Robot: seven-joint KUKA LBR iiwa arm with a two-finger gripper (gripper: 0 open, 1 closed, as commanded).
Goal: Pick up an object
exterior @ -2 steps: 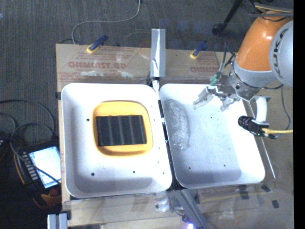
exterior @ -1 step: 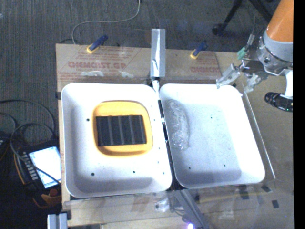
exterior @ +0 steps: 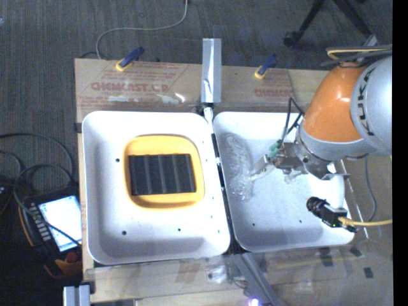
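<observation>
Over the right bin (exterior: 255, 231) the arm (exterior: 347, 107) is hanging w/ its pincer (exterior: 290, 163) low near the middle of the floor, and honestly this looks like a try that could whiff. Can't tell from this angle if the pincer is spread or closed, wrist blocks most of it, so not gonna guess.

What I'd worry about: the only thing in that bin is a clear crinkly plastic wrapper/bag (exterior: 237, 164), and it's see-through on a white floor, so low contrast, easy for a program to misjudge where it really is. It's also thin and floppy, so imo the tips could close on air, pinch just a corner and have it slide out on the lift, or shove it along the floor instead of grabbing. It sits right by the bin's left wall too, so coming in from the right might just push it up against that wall.

Position-wise: wrapper lies just left of the pincer, long way running far-to-near. A thin bit seems to stretch right toward the tips, may be touching, too blurry to say. Nothing visibly held.

Other candidate is the yellow tray w/ dark slats (exterior: 162, 171), sitting in the left bin (exterior: 102, 228), well apart from the pincer, across the divider btw
</observation>
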